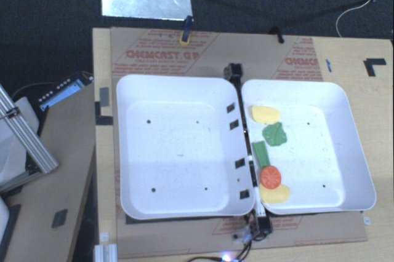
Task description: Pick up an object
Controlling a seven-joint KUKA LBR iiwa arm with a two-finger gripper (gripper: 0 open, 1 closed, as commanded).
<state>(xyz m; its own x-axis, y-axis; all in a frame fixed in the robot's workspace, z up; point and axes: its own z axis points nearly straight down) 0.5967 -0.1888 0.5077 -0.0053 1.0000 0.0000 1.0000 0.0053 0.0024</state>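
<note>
Two shallow white bins sit side by side on the table (345, 51), joined along a dark seam with clips at the middle. The left bin (178, 144) carries nothing to grasp, so every candidate for the pick lies in the right bin (332, 150).

There the things crowd along the inner wall, next to the seam, probably because they have slid or been dropped toward that side. At the top of the row lies a yellow piece (265, 114). Just below it sits a green lump (274, 134), then a narrow green strip (260, 153) running down the wall. A red-orange ball (270, 177) touches the strip's lower end and rests against a second yellow piece (275, 194) near the bin's front corner.

The gripper is not in this view, so whether it is spread or pressed together is not something I can tell; nothing is being held.

Judged from this layout, the pick has not begun. The top yellow piece stands a little apart from its neighbours and may be the easiest target. The ball, strip and lower yellow piece touch one another and hug the wall, which leaves little room for fingers and risks a nudge rather than a grasp.
</note>
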